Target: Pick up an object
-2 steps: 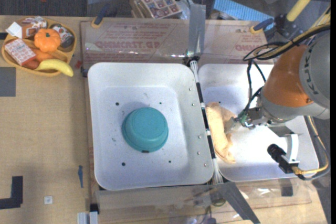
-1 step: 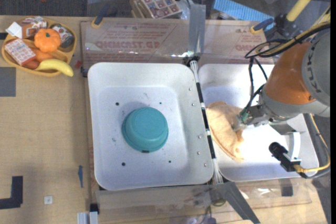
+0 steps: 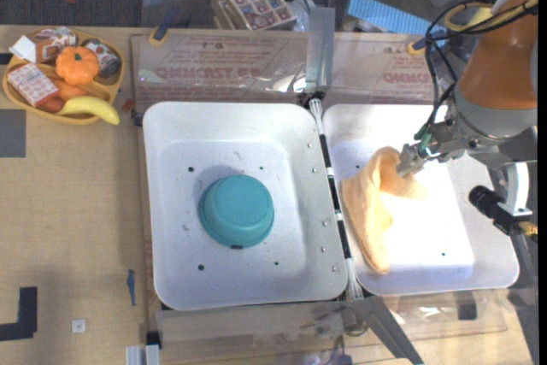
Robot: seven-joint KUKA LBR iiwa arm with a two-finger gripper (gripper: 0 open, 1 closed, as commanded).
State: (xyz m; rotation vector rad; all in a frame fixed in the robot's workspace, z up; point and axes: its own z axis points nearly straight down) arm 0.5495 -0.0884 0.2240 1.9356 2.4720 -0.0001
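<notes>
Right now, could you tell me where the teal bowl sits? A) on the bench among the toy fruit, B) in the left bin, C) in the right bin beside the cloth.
B: the teal bowl lies upside down in the left bin, alone.

Grey arm (image 3: 500, 90) enters from the right, orange band above the wrist at upper right, wrist angled down and leftward, gripper (image 3: 410, 160) low at its tip with dark jaws pinched together on a raised fold of yellow cloth (image 3: 376, 205).
</notes>
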